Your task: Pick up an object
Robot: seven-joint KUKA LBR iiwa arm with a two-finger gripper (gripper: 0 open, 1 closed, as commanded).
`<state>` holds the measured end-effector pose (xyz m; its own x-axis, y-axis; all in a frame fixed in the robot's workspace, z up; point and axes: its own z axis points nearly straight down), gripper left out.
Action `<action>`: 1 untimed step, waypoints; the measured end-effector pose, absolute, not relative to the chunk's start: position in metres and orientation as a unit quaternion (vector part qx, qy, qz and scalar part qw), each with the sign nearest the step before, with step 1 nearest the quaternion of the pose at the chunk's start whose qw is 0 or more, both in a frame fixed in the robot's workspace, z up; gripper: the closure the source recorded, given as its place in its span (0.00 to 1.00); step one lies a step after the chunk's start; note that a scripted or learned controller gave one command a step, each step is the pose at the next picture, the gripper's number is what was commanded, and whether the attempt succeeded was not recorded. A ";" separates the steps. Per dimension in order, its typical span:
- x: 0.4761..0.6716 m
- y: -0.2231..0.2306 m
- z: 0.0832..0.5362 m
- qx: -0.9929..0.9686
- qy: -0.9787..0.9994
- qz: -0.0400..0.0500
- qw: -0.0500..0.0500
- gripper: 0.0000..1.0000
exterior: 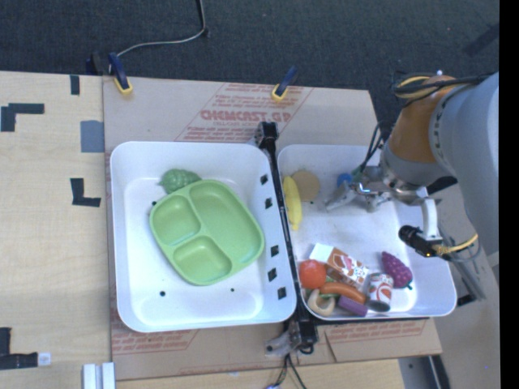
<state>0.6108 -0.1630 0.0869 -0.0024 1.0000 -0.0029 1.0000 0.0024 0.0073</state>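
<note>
You've got no pick yet: two-finger metal gripper (344, 194) hangs in the right white bin (430, 305), jaws spread, gripping nothing, beside the yellow plastic banana (292, 203).

Mounted above the bench (49, 217), looking down at a slant from the near side. Takes in both white bins whole: left bin (130, 241) with green tray (207, 229), right bin (430, 298) beside it, divider running near to far through mid-frame. Stands far enough back to catch cardboard (235, 112) under the bins, dark floor (243, 14) along the far edge, and a cable (162, 43) trailing there. Arm (438, 136) entering from the right, cut off by the frame.
</note>
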 end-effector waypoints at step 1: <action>0.661 -0.163 0.083 0.710 0.704 -0.012 -0.015 0.00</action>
<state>0.6610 -0.1627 0.0826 0.0074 1.0000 0.0044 0.9992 -0.0072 -0.0383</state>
